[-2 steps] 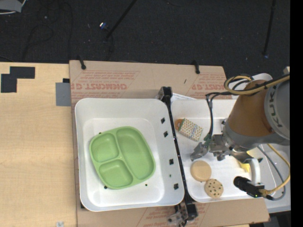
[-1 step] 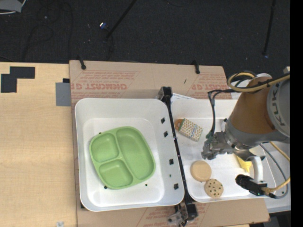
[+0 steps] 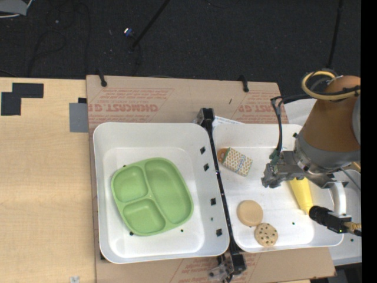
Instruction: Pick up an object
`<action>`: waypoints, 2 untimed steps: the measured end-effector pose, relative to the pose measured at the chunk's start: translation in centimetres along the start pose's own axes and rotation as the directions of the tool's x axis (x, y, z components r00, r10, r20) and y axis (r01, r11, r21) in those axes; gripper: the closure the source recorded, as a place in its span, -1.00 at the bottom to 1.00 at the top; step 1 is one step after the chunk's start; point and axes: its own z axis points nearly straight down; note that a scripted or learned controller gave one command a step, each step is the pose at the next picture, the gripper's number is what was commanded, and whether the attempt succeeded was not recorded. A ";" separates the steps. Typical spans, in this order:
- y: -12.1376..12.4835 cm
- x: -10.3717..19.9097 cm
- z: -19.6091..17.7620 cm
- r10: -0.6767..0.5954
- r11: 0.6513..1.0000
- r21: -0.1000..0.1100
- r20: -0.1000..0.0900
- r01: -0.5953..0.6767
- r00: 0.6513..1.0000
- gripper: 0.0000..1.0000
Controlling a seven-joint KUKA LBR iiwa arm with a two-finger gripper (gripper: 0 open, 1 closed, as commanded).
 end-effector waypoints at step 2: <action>0.5 6.2 -1.2 -0.005 1.000 0.007 -0.004 0.005 1.000 1.00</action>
